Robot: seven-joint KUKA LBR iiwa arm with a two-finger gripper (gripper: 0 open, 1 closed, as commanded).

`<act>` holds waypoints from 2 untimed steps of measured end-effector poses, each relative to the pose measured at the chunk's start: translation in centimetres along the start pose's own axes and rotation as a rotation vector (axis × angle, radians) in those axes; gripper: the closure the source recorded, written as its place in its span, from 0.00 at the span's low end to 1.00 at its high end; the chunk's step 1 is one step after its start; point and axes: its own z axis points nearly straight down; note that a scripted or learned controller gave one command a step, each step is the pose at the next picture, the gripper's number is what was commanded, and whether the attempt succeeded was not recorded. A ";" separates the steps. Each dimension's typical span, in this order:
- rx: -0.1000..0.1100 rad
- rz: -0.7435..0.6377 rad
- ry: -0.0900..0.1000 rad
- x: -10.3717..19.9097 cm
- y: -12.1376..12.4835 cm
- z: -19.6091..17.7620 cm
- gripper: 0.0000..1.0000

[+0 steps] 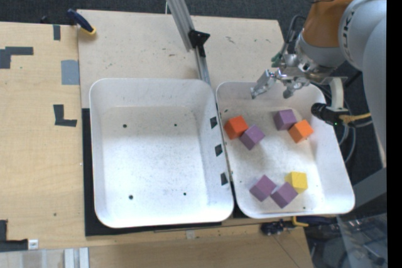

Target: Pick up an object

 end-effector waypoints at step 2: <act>-0.005 -0.002 0.001 -0.4 -0.6 3.5 1.00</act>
